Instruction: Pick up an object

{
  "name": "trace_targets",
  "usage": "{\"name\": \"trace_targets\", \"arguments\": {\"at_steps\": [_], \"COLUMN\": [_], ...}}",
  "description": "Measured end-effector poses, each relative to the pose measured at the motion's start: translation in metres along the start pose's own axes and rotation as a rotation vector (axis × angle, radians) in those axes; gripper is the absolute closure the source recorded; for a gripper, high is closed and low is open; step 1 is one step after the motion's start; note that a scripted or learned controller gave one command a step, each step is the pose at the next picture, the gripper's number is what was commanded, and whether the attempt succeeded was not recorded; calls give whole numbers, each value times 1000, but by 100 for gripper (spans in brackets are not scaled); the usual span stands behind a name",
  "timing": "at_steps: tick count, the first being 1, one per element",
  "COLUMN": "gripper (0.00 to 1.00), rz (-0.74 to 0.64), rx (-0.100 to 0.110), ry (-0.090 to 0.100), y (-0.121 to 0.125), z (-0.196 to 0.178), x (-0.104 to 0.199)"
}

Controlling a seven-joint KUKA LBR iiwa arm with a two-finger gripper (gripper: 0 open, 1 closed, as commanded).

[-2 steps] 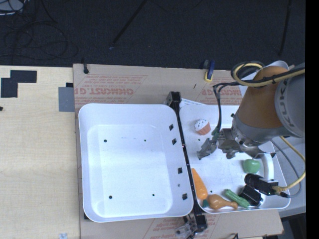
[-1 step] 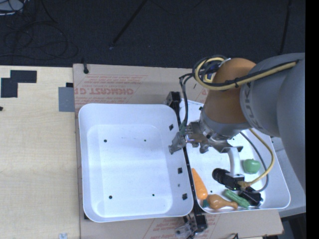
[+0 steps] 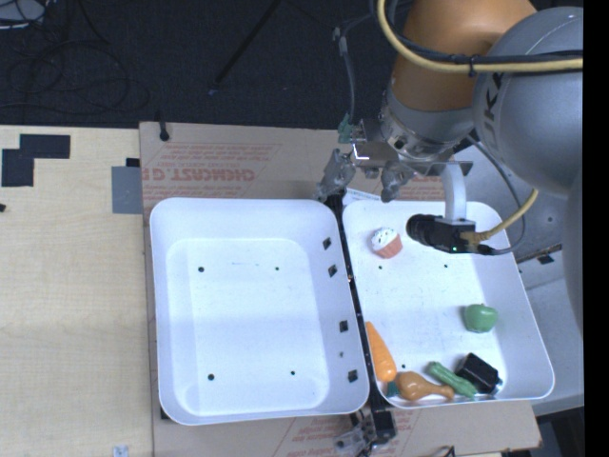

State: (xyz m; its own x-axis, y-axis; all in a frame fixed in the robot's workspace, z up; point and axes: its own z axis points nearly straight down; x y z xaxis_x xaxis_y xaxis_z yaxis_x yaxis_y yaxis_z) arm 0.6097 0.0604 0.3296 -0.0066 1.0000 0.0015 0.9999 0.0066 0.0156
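The gripper (image 3: 362,187) is held empty, jaws parted, over the bin (image 3: 533,350) rim; the cupcake (image 3: 385,243) may be missed.

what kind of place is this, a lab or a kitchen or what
Most likely a robotics lab set up for grasping trials: a grey and orange arm reaches over two shallow white bins on a bench, toy food such as a carrot lies in the right one, and loose cables trail behind.

One fixed camera looks down at a slant on both white bins (image 3: 166,255) from above.
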Motion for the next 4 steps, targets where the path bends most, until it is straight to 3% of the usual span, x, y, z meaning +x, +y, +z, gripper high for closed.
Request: {"name": "trace_targets", "arguments": {"at_steps": [1, 2, 3, 4], "gripper": [0, 100, 100, 100], "rz": [13, 6, 1, 4], "rx": [28, 22, 24, 17], "ry": [-4, -2, 0, -2], "y": [-7, -4, -29, 6], "z": [123, 106, 144, 247], "x": [-68, -65, 31, 63]}}
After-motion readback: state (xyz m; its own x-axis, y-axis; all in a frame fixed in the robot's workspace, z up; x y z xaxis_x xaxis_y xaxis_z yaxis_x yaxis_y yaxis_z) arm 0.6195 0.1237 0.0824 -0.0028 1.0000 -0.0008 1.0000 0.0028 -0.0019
